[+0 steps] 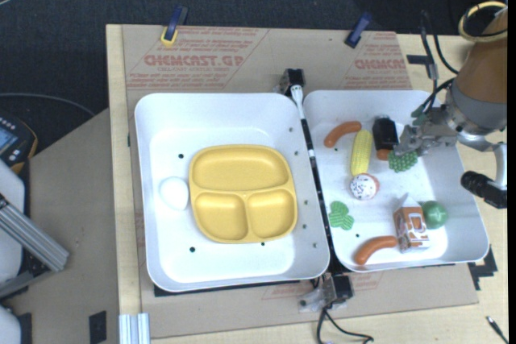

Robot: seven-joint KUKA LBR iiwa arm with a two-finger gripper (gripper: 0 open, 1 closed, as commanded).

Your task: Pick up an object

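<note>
Bench first: a tan board (pixel 242 52) is seen bearing two shallow white plastic bins side by side. The left bin (pixel 153 125) is occupied at its centre by a yellow three-compartment plastic tray (pixel 242 193), with a small white egg-shaped ball (pixel 173 192) lying just beside the tray at its 9 o'clock. The right bin (pixel 463 242) is crowded: a yellow toy corn cob (pixel 361 151) stands near the middle, an orange toy sausage (pixel 343 132) at its 11 o'clock, a speckled white ball (pixel 364 187) at its 6 o'clock.

Further down, a second orange sausage (pixel 375 248) is seen at the bin's 6 o'clock, an orange-and-white toy carton (pixel 412 227) touching its right end, a green ball (pixel 434 213) at the carton's 2 o'clock, and a flat green leaf-shaped piece (pixel 341 216) by the bin's left wall.

The grey arm's two-finger gripper (pixel 407 147) is placed low at the bin's 2 o'clock, directly above a small bumpy green toy (pixel 403 161), a black block (pixel 384 130) just beside it at 10 o'clock. Whether the claw is apart or together cannot be told from here. The step is judged to be the reach onto the green toy; a firm close and a straight lift are called for next.
</note>
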